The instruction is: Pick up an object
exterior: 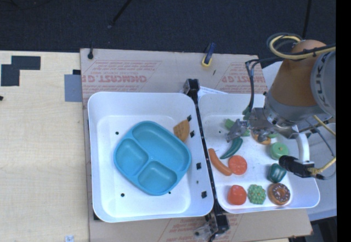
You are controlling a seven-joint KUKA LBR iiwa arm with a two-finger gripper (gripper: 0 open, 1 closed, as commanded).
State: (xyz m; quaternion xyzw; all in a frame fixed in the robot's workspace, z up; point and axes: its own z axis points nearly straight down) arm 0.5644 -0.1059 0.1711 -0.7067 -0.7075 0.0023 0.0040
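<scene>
Camera view looks down on my two white bins, and my gripper (239, 127) hangs low over the right bin (312, 194), in its upper middle part. Just under it lies a dark green pepper (232, 147), long and curved, its long axis slanting from upper right down to lower left, the narrow tip toward the divider between the bins. My gripper's tip is right at the pepper's upper end; whether it touches I cannot tell, nor can I make out how far apart my fingers stand.

Below the pepper an orange carrot-like piece (219, 162) lies on the opposite slant, upper left to lower right, its lower end just beside a red tomato (237, 164). Along the bin's front edge sit a second red piece (236, 195), a green broccoli (256, 193) and a brown doughnut (279, 193), close in a row. A dark green bell pepper (277, 172) and a light green round piece (278, 150) sit nearer the right wall, under my arm.

The open floor in this bin is toward its upper left corner and the middle between the rows.

The left bin (101, 180) holds a blue divided plate (152, 157), tilted on a slant, and a small tan piece (181, 130) by the divider.
</scene>
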